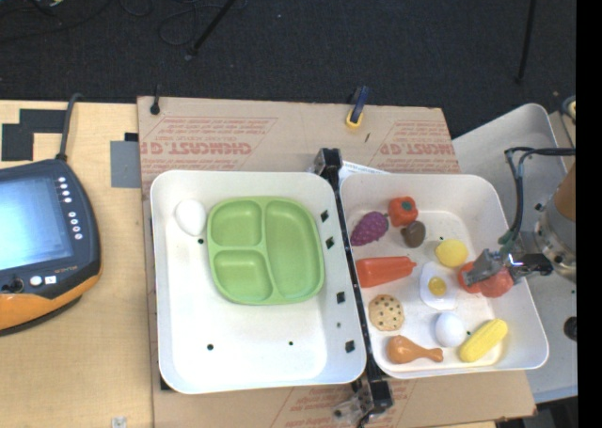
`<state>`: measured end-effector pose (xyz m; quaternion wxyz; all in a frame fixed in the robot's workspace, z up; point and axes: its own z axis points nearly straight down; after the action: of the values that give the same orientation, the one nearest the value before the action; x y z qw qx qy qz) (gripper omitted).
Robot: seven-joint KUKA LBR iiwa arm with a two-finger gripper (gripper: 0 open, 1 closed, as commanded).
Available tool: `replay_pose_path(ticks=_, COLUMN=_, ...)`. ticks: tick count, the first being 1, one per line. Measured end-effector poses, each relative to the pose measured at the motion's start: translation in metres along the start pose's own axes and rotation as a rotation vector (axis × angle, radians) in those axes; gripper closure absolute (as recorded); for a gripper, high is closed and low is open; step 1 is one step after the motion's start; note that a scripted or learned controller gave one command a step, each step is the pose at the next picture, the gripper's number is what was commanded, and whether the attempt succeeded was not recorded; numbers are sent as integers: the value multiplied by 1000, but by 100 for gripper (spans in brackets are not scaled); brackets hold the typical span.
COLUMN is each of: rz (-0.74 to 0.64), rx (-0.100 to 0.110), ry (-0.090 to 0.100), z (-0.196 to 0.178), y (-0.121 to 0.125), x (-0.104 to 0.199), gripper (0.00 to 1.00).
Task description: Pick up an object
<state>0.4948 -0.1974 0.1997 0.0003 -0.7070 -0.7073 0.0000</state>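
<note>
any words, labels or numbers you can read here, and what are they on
Red print on the cardboard sheet under the bins, repeated left and right: upside down and too blurred to read with confidence.
Red print on the cardboard's front edge: too small to read.
Handheld controller screen and buttons: no legible text.
Toy foods, green tray: no text visible.

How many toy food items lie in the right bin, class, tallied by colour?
Red or orange-red: 3 (tomato, carrot, red piece at the tool)
Yellow: 2 (lemon, corn)
White: 2 (fried egg, egg)
Brown or tan: 3 (dark brown piece, cookie, drumstick)
Purple: 1 (grapes)
Total: 11
</note>
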Motion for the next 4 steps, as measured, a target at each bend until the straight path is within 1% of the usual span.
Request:
replay_pose_path(ticks=1, rz=0, rx=1, ry=0, z=-28, y=1, x=-1, gripper=100)
replay_pose_path(ticks=2, rz=-3, rx=5, ry=3, z=-16, y=14, x=47, gripper=100)
replay_pose_path(ticks=3, rz=-5, rx=4, ry=3, z=-26, y=19, x=98, gripper=100)
replay_pose_path(ticks=4, rz=-3, rx=5, ry=1, z=-16, y=41, x=146, gripper=100)
